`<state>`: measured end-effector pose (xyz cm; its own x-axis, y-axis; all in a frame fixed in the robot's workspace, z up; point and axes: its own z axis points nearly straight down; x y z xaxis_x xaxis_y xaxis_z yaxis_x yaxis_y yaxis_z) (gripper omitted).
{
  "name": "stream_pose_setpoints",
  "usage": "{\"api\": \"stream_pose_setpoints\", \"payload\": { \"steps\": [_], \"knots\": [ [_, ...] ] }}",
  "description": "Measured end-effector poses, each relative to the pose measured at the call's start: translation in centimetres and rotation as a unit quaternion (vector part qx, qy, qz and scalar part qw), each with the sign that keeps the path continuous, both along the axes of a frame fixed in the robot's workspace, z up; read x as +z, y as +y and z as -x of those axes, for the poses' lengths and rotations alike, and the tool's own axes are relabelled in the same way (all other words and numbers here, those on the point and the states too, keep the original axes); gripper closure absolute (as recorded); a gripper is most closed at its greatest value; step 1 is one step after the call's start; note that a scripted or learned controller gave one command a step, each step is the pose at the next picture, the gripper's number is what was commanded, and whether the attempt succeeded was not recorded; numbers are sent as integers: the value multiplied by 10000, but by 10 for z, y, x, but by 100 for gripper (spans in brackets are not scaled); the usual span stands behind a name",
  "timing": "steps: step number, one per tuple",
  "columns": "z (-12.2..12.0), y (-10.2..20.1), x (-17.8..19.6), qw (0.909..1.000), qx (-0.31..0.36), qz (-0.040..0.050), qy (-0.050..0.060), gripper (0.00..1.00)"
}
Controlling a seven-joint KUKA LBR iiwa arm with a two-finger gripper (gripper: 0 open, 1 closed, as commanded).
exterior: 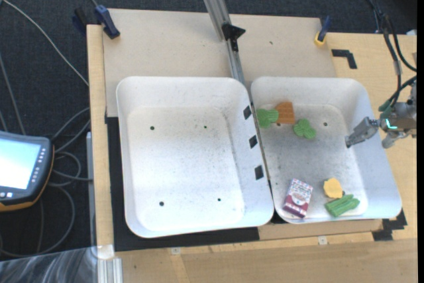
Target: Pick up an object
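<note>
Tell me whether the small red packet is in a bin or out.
In: the red packet lies on the floor of the right bin.

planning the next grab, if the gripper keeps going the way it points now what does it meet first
The gripper points left and down into the right bin. Likely bare bin floor first; the green piece lies further along, though depth is unclear.

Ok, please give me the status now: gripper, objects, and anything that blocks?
Gripper at right bin's right edge, holding nothing seen. Green pieces and orange block at far side; packet, yellow piece near side. No obstruction seen.
</note>
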<state>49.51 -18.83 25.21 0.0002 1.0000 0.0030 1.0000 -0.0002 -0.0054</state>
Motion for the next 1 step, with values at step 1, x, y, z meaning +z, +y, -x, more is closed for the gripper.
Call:
{"api": "stream_pose_setpoints", "payload": {
  "steps": [1],
  "knots": [
    [-1, 0, 2, 10000, 5, 5, -18, 0]
  ]
}}
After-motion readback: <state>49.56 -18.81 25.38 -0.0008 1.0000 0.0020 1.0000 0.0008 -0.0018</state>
